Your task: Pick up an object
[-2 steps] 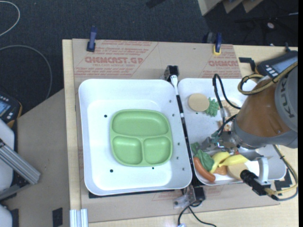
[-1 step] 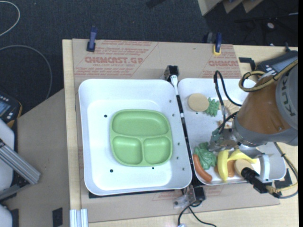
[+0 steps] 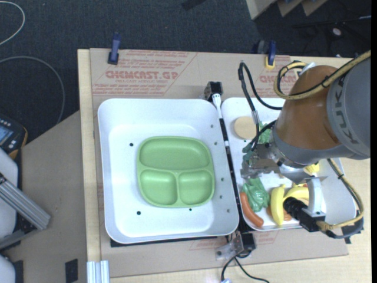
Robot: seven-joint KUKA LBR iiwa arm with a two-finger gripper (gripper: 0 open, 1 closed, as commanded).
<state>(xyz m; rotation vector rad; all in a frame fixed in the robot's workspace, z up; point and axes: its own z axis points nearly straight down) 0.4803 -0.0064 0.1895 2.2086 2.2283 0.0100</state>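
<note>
Jaws are lying hidden beneath the arm (image 3: 318, 117), so I cannot tell their state; it is hanging over the right bin (image 3: 347, 208), presumably reaching for food.

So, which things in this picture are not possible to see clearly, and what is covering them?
- Pincer, camera view: the arm's own wrist covers it, so open or shut cannot be told.
- Right bin: the arm hides most of its floor.
- Tan round item: cables partly cross it; too small to identify.
- Banana and carrot: partly under the arm's black fittings.
</note>
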